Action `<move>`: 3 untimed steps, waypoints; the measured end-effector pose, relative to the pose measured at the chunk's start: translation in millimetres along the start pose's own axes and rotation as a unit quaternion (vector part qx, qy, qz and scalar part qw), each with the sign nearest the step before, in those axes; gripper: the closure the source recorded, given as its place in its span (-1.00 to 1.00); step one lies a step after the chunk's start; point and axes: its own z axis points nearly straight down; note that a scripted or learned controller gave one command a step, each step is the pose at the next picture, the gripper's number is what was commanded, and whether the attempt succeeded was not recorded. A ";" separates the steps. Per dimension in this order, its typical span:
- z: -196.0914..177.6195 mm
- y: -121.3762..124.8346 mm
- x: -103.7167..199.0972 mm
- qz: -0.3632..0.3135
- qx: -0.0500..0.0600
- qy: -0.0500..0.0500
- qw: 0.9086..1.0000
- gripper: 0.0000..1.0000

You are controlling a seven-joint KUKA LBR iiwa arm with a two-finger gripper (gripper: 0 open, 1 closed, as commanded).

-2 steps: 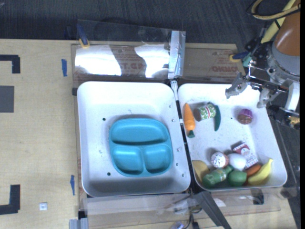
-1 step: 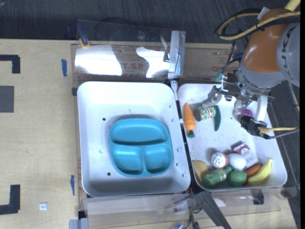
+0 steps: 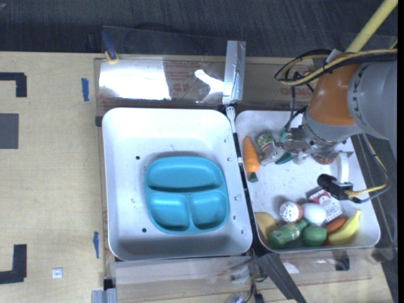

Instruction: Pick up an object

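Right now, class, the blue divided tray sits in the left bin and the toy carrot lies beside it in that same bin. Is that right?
Not quite. The camera view shows the carrot in the right bin, near its left wall. The blue divided tray does sit in the left bin.

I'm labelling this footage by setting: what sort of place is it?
Probably a robotics lab pick-and-place bench: two shallow white bins side by side, toy food such as a carrot and banana, and a grey-and-orange arm reaching in.
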 end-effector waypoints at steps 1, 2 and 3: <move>6.9 60.6 13.6 -0.009 -0.001 0.000 1.000 -1.00; -8.0 61.4 11.5 -0.008 -0.002 -0.002 1.000 1.00; -94.8 -42.5 53.0 0.049 -0.001 0.001 0.999 1.00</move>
